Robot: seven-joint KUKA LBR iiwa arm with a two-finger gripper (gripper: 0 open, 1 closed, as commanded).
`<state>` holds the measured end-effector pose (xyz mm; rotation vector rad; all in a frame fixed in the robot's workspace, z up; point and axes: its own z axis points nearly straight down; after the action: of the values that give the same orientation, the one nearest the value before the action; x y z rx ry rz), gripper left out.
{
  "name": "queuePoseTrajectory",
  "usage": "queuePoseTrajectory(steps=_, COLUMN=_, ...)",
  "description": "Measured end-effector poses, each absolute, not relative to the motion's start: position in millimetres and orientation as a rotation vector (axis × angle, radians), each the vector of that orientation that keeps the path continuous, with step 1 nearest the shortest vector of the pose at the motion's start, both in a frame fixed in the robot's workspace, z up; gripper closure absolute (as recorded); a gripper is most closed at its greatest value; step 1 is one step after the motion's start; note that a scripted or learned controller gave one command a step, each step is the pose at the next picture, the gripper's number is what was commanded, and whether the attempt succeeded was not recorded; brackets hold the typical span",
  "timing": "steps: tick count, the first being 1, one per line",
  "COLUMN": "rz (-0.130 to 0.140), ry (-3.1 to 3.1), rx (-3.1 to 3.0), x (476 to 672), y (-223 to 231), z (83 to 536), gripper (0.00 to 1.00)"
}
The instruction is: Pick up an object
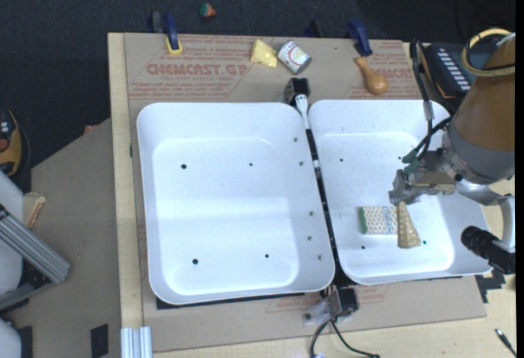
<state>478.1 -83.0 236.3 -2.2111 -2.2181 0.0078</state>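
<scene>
- In the right bin, toward its near edge, a tan cone-shaped object lies just beside a small green-and-white patterned pad.
- The gripper hangs right above the tan object's narrow end; whether its fingers are wide or narrow, I cannot tell.
- The left bin sits alongside, touching the right one.
- On the desk beyond the bins lie a yellow piece, a small white box and a brown wooden piece.
</scene>
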Motion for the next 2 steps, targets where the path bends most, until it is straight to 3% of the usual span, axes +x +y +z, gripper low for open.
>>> queuePoseTrajectory(steps=1, rz=-0.006, ry=-2.225, rx=-2.233, x=483.5, y=-129, z=321, gripper=1.0)
queuePoseTrajectory(steps=2, rz=0.002, ry=-2.226, rx=-2.207, x=479.0, y=-48, z=280, gripper=1.0)
